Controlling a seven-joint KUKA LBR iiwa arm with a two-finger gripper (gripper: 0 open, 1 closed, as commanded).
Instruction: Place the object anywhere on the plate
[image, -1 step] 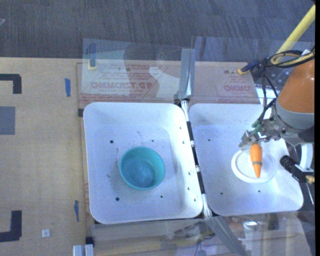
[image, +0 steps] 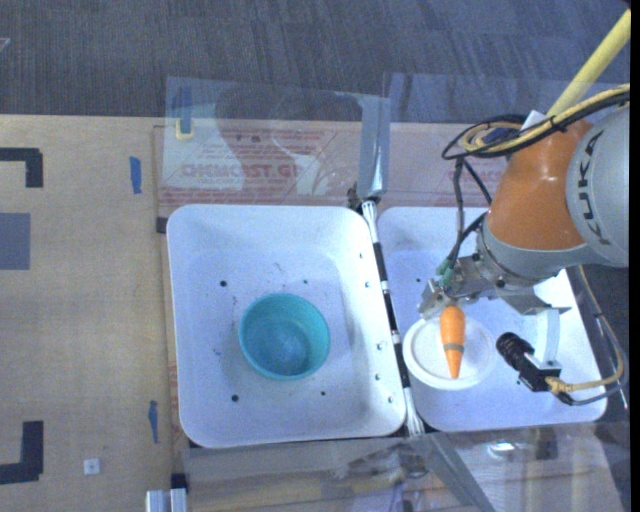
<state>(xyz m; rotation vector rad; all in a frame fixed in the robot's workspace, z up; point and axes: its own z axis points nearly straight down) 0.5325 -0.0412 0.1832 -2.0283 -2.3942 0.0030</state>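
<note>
1. Carrot (image: 453, 340): lies on the small white plate (image: 425, 362) near the right bin (image: 580, 405)'s left wall, long axis toward the bin's near edge, tip foremost.
2. Gripper (image: 447, 287): just beyond the carrot's blunt end; whether it grips or stands apart cannot be told.
3. Teal bowl (image: 285, 335): mid left bin (image: 200, 240).

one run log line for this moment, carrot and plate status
carrot: lying on plate, tip toward camera | plate: right bin, near divider | gripper: just above carrot's top end | teal bowl: left bin
</note>
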